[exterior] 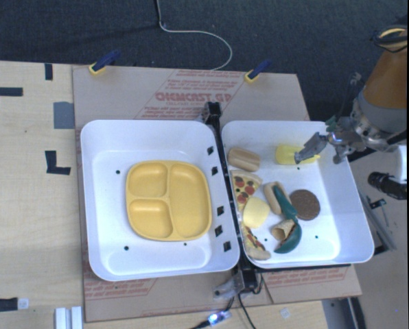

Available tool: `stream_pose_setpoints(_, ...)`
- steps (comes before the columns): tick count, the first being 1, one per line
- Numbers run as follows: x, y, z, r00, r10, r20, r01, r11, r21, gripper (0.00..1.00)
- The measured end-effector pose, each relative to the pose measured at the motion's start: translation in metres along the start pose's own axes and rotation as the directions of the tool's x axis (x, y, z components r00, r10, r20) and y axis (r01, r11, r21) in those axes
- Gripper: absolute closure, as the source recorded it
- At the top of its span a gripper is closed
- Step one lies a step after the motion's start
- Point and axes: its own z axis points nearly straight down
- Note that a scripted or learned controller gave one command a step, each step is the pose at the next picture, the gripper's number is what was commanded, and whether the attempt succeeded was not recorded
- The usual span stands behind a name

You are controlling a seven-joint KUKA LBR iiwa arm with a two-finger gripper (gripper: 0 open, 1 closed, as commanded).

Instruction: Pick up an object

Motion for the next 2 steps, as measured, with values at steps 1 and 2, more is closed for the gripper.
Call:
stream_pose_setpoints(1, -0.007, 0.005, 0.057, 1.0, 0.0, 0.0, 0.0, 1.0, 0.005, 0.0)
stream_pose_setpoints(2, -0.007, 0.002, 0.122, 1.0, 0.0, -0.001, 0.0, 1.0, 0.004, 0.0)
